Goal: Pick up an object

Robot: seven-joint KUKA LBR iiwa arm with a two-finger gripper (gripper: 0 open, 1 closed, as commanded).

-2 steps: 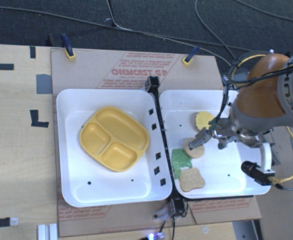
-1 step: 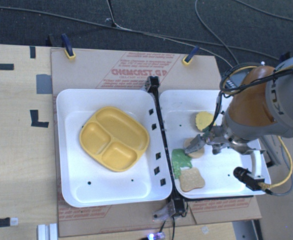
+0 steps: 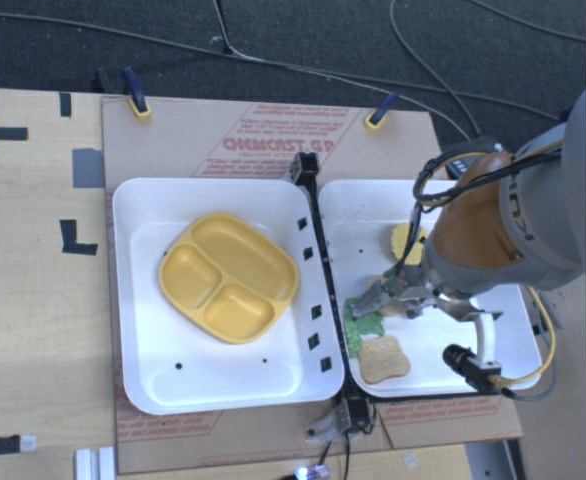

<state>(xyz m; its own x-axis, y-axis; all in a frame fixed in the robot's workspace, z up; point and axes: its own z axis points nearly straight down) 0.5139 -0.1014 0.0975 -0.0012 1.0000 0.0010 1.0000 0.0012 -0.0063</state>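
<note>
A yellow sectioned tray (image 3: pixel 229 277) lies in the left bin (image 3: pixel 138 268). In the right bin (image 3: pixel 363 208) a tan slice of toast (image 3: pixel 383 359) rests near the front edge. Just behind it is a green leafy piece (image 3: pixel 363 324), and a pale yellow item (image 3: pixel 405 239) peeks out from under the arm. My gripper (image 3: pixel 381 299) hangs low over the right bin, its tips right above the green piece. The arm's grey and orange wrist (image 3: pixel 478 233) covers the bin's middle.
A black divider (image 3: pixel 318 268) runs between the two bins. Cables loop over the arm and across the dark floor behind the bench. Two clamps (image 3: pixel 136 98) hold the cardboard sheet at the back.
</note>
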